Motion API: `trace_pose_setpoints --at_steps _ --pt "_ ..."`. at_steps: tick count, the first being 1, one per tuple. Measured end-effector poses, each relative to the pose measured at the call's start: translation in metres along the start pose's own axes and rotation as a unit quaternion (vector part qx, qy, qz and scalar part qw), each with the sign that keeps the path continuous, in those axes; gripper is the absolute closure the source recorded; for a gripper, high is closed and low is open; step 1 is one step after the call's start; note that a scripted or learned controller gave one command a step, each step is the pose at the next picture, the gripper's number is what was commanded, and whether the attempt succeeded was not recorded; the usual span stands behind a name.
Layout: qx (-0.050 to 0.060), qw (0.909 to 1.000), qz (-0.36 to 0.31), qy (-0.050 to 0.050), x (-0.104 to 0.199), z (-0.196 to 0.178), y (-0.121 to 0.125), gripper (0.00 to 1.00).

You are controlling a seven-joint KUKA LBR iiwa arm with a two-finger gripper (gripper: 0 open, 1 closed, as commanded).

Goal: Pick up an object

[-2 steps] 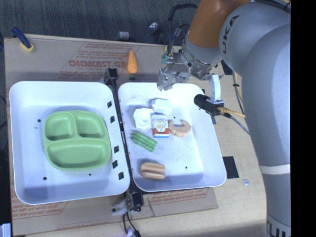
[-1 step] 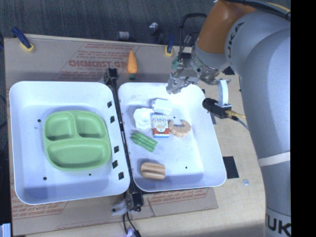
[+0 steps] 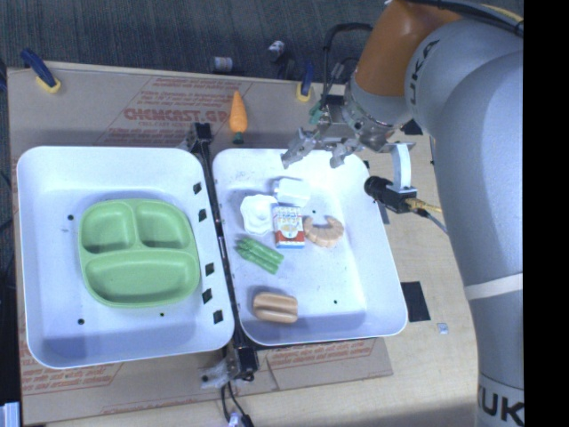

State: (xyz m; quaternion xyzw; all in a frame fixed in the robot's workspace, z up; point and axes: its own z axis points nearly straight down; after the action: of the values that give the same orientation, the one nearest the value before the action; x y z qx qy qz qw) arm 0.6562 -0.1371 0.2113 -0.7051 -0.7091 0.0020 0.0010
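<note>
While the arm (image 3: 462, 87) reaches in from three o'clock, its gripper (image 3: 316, 154) hangs over the twelve o'clock edge of the right bin (image 3: 378, 274), fingers spread and nothing between them. Just below it, toward six o'clock, lies a white block (image 3: 291, 189); a white cup (image 3: 257, 213) sits at its seven o'clock, touching a small red-and-white carton (image 3: 288, 226). A croissant-like pastry (image 3: 324, 230) rests at the carton's three o'clock. Green bean pods (image 3: 260, 254) lie at the carton's seven o'clock, and a hot dog bun (image 3: 275, 307) sits near the bin's six o'clock edge. The left bin (image 3: 44, 310) holds a green divided plate (image 3: 138, 252). An orange carrot (image 3: 237, 112) lies on the cardboard (image 3: 133, 105) at the bins' twelve o'clock.
</note>
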Motion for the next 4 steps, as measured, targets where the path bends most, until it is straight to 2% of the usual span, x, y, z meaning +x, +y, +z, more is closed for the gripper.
trace_pose_setpoints --at_steps 1,2,3,4 --pt "-0.004 1.0000 -0.001 0.001 0.060 -0.130 -0.014 0.00" --pt "0.001 1.0000 0.000 0.001 0.045 0.072 -0.057 0.00" --pt "-0.003 1.0000 0.000 0.001 0.063 -0.002 0.001 0.00" --pt "-0.001 1.0000 0.000 0.001 0.063 -0.001 0.001 0.00"
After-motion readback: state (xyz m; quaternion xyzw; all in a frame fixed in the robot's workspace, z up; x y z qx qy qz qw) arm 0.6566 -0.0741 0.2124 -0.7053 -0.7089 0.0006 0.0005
